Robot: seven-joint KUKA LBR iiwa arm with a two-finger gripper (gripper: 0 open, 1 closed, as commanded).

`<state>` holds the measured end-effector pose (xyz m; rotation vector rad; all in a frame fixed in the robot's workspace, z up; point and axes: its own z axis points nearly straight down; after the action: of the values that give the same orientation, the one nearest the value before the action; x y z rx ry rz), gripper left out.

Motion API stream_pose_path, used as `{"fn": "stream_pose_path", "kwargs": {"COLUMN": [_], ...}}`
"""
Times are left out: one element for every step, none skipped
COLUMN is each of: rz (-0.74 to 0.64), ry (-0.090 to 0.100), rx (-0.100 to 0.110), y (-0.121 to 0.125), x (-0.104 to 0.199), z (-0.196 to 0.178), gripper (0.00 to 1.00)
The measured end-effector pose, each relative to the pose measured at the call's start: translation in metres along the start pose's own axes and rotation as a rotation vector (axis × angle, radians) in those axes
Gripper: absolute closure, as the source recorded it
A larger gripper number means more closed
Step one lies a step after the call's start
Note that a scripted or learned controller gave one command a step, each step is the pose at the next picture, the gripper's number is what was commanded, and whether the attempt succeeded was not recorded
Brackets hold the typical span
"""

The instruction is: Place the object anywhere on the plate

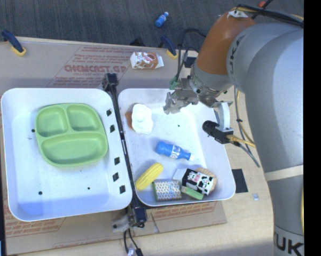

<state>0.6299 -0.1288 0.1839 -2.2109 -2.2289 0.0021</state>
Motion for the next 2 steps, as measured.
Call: {"fn": "stream_pose_path", "kwargs": {"rz": [0.001,0.001], "ry": [0.000,0.000], "rx": [-0.002,0.000], "y": [0.028,-0.045], "x": [0.091,0.164], "z": [-0.008,-0.047], "gripper": [1.00,1.00]}}
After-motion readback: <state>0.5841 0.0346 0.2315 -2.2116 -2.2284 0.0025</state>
